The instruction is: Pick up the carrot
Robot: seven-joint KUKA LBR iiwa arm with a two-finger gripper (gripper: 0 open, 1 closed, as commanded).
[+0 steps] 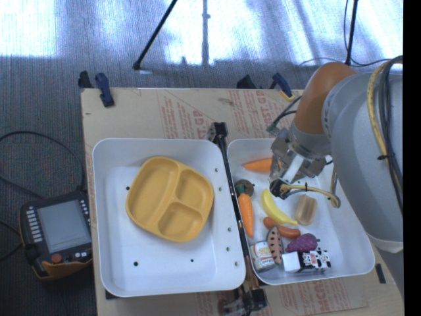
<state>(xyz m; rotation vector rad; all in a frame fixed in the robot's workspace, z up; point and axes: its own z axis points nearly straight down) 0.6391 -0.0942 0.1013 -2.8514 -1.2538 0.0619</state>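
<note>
In the camera view, the task had not got past the approach. The carrot (pixel 245 214) lay untouched on the floor of the right bin (pixel 345 237), close along its left wall. Its thick end, with a dark green top, pointed away from the camera and its tip pointed towards it. The tool (pixel 289 170) hung over the far middle of that bin, apart from the carrot and to its right. Nothing could be seen in its grasp, and I could not tell whether it was open or closed, because the wrist hid its working end. By my reading, what was left was the move across to the carrot, the descent, the grasp and the lift.

The right bin was crowded. A second orange tapered piece (pixel 258 165) lay near the far wall, just beside the tool. It could be mistaken for the target, though it showed no green top. A banana (pixel 276 207) lay near the carrot's right side, with a pale tan block (pixel 305 209) further right. Nearer the camera were a reddish sausage (pixel 283 230), a purple bunch of grapes (pixel 303 243), a small can (pixel 263 256) and a black-and-white cow-patterned box (pixel 306 261).

The left bin (pixel 164 263) held a single yellow divided plate (pixel 171 197), its compartments bare. Both bins sat side by side on the brown worktop (pixel 164 110).
</note>
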